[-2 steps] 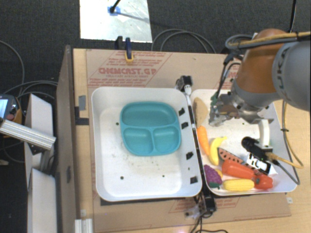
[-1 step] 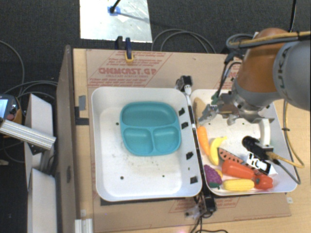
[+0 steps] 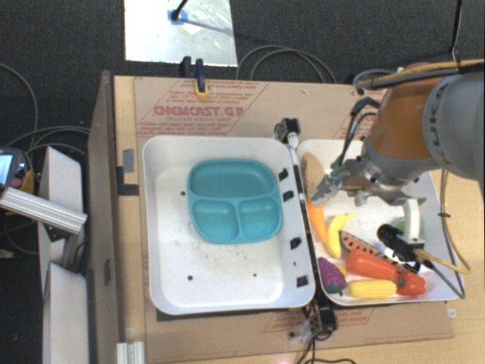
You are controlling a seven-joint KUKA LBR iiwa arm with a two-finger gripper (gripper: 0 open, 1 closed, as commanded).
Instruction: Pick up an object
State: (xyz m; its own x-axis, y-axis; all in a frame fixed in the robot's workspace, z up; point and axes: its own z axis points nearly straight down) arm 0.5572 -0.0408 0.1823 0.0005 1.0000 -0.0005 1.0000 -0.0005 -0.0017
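Note:
My gripper [image 3: 327, 188] hangs over the back left part of the right bin [image 3: 436, 203], on the grey arm with the orange band. Just below it lie an orange carrot [image 3: 314, 220] and a yellow banana [image 3: 338, 226]. A tan, bread-like piece [image 3: 310, 167] lies beside the gripper at the bin's left wall. Toward the front are a watermelon slice [image 3: 356, 244], purple grapes [image 3: 331, 273], a corn cob [image 3: 370, 288] and an orange-red vegetable [image 3: 377, 266]. I see nothing held.
The left bin [image 3: 170, 279] holds a teal divided tray [image 3: 233, 201]. A row of black clips runs along the divider [image 3: 297, 211] between the bins. Cables lie behind the bench.

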